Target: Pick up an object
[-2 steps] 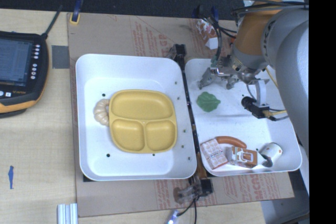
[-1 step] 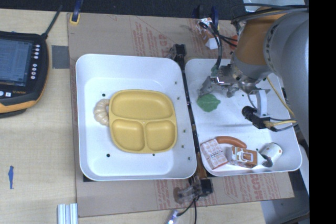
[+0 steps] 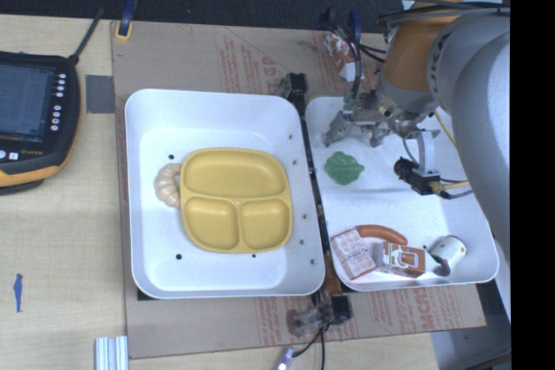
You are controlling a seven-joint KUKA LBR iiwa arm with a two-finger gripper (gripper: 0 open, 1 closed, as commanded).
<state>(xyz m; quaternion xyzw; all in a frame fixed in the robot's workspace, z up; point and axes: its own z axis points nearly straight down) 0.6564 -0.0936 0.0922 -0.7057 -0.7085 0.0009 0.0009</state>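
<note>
Green toy (image 3: 344,167): soft, lumpy, leaf-like; lies in the right bin (image 3: 473,251) near its far end, free of any grip.
Gripper (image 3: 355,132): metal fingers spread, just above the toy, seemingly apart from it.
Left bin (image 3: 152,186): holds a yellow three-part plastic tray (image 3: 235,198).

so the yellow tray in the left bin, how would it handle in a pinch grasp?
The yellow tray looks like stiff moulded plastic, probably light. It lies flat and wide, so only its rim seems graspable. Held at one edge, it would likely tilt.
</note>
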